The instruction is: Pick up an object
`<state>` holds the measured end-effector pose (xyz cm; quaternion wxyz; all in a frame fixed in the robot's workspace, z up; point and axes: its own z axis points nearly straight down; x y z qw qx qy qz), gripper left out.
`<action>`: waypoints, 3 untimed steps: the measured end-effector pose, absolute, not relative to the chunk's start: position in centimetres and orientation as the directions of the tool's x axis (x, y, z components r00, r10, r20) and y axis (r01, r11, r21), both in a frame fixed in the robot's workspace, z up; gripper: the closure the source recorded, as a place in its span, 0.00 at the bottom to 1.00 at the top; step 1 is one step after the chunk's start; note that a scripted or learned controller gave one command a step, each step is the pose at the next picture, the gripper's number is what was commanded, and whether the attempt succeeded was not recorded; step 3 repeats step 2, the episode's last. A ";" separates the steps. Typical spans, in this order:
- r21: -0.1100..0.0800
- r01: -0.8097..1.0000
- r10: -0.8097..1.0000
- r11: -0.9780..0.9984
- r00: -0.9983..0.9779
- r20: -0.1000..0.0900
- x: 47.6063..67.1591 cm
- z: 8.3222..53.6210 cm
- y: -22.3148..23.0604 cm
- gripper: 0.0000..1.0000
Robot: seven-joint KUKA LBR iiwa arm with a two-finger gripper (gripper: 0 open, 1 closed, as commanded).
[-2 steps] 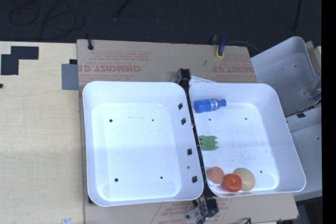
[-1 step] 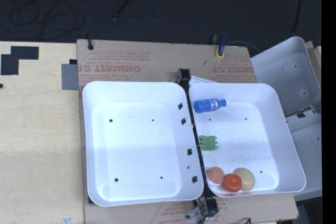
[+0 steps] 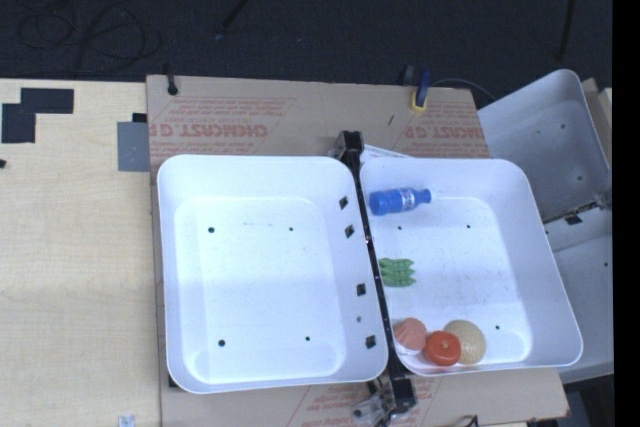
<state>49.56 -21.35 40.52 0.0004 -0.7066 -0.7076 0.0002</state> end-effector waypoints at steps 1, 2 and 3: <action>-0.003 1.000 1.000 0.000 0.000 0.000 49.8 39.9 -21.4 1.00; -0.002 1.000 1.000 -0.001 0.001 0.000 49.7 39.8 -21.4 1.00; -0.002 1.000 1.000 -0.001 0.001 0.000 49.7 39.8 -21.4 1.00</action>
